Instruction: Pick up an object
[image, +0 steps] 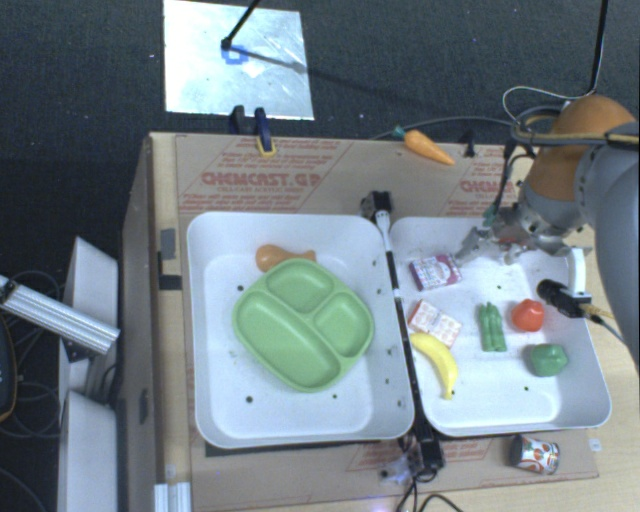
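Observation:
My gripper (492, 243) hangs over the far part of the right bin (580, 400), under the grey wrist and orange band. Just to its left and nearer lies a pink and white packet (434, 270), close to the gripper but apart from it. Further forward in the same bin are a second small packet (434, 320), a banana (441, 363), a green bean bundle (491, 327), a red tomato (528, 315) and a green pepper (546, 359). I see nothing held in the gripper.
The left bin (215, 400) holds a green divided plate (302, 322) and an orange item (283, 257) behind it. A carrot (430, 147) lies on the bench beyond the bins. A can (535, 454) lies at the front right. A black clip divider (378, 208) joins the bins.

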